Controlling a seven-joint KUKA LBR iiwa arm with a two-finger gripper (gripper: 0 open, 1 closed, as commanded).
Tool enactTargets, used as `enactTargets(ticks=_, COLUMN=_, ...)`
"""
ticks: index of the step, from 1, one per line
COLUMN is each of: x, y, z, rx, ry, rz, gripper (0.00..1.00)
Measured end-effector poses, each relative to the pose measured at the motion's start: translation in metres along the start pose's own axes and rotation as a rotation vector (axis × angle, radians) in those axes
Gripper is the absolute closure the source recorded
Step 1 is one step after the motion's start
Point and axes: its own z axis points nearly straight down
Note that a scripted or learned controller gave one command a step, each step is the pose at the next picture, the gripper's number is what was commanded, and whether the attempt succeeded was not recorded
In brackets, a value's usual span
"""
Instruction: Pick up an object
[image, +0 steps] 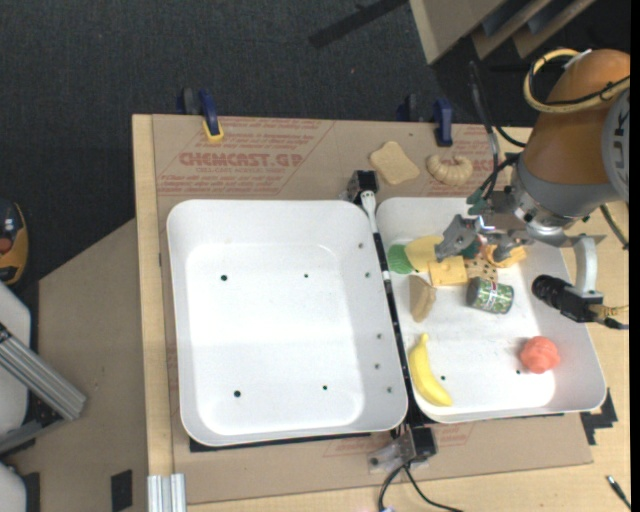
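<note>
Rightward, the bin (560, 395) holds a banana (428, 373) and can (490, 295); end effector (478, 240) grip unclear.

The tabletop (150, 300) (a brown board with red lettering) carries two white bins (200, 330) side by side. A tan piece (394, 163) and a pale coiled item (450, 167) lie behind the right bin (570, 390).
</note>
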Motion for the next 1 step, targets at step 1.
enactTargets(ticks=1, x=-0.0173, y=0.0717, z=0.1268, rx=-0.003, ry=-0.002, rz=0.000, gripper=0.00)
